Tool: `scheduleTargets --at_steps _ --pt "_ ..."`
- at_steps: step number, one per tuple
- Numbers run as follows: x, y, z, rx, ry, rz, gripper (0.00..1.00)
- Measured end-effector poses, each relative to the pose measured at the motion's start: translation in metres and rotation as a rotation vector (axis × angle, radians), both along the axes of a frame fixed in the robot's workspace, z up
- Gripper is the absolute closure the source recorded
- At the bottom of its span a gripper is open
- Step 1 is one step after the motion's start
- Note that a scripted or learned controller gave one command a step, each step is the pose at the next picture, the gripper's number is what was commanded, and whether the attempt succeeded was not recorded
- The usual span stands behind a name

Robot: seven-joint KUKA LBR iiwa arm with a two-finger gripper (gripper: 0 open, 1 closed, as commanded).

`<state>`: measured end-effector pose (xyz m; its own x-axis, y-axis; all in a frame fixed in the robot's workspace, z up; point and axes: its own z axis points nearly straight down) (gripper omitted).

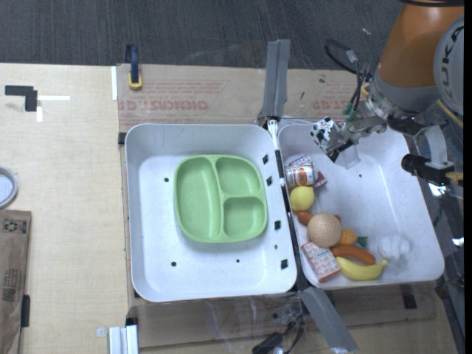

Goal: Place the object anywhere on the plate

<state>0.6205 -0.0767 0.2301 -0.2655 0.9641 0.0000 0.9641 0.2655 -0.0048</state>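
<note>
A light green divided plate (220, 198) lies in the middle of the left bin (151, 271). My gripper (335, 143) hangs over the far left corner of the right bin (405, 198), reaching in from the upper right. A small black-and-white spotted toy (321, 131) sits at its tip, and the fingers look shut on it. The toy is held off the bin floor, just right of the divider between the bins and well right of the plate.
On the right bin's left side lie a red-and-white can (301, 174), a lemon (301, 198), a tan ball (324, 229), a carrot (354, 254), a banana (361, 270), a pink box (320, 261) and a white lump (393, 247). A grey post (277, 80) stands behind the divider.
</note>
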Motion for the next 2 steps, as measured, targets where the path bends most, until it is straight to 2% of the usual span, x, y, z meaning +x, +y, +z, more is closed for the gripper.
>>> scheduleTargets --at_steps 1,2 --pt "-0.0103 0.0958 -0.0423 0.001 0.002 0.208 1.00" --pt "-0.0102 0.0955 -0.0421 0.001 0.001 0.208 0.00"
